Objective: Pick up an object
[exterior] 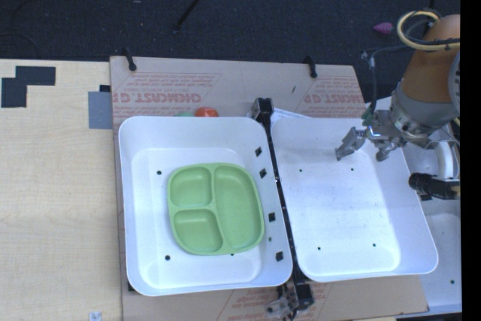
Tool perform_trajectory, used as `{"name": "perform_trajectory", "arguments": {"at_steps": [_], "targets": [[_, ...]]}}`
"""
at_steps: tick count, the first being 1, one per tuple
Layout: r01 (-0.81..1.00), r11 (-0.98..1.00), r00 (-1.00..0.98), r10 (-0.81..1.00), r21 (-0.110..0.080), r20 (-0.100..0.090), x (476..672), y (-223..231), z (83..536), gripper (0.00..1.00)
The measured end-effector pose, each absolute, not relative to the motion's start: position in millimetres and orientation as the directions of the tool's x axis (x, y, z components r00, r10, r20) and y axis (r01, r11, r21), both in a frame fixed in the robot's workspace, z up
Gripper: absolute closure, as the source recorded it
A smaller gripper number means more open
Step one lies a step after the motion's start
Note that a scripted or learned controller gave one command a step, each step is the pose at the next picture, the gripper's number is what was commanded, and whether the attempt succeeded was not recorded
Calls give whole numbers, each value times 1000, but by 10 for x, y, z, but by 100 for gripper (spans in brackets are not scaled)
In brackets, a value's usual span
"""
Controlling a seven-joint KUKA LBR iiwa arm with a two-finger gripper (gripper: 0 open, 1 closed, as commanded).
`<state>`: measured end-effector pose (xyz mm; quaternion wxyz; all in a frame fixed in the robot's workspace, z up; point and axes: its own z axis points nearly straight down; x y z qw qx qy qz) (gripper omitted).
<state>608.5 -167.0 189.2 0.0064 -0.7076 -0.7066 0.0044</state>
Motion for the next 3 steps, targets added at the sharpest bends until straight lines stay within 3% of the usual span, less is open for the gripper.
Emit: {"name": "perform_trajectory", "arguments": {"at_steps": [1, 3], "targets": [[1000, 0, 0, 1000, -1, 0, 6117, -1672, 1972, 0], [1000, 1, -1, 1000, -8, 2, 6186, -1669, 931, 0]]}}
